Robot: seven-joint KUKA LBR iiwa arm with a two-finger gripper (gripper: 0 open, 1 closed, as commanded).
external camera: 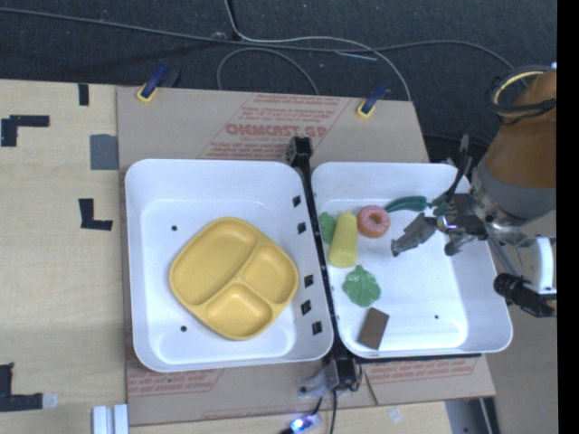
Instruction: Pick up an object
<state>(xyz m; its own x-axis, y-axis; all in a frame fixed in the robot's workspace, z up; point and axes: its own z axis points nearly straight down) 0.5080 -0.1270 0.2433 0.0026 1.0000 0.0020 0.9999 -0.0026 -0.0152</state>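
The arm stands over the right bin (470, 328), and the step in hand seems to be the approach: nothing is picked yet, and the gripper (432, 236) hangs above the bare right part of the bin floor, a little to the right of the objects. Its two fingers are apart, one dark finger (409, 235) pointing left toward the pink donut-shaped toy (373, 221) and the other one to the right, and between them I see only the white floor, so it holds nothing and I cannot say that it touches anything. The candidates lie together at the left side of this bin: the yellow cylinder (343, 239) just beside the donut, a green leafy toy (361, 285) below it, and a brown block (372, 327) near the front wall. A green thing (409, 203) lies near the gripper. The yellow divided plate (234, 278) lies alone in the left bin (145, 242). I judge that the next move needs a shift to the left, over one object, then a descent with the fingers on both sides of it.
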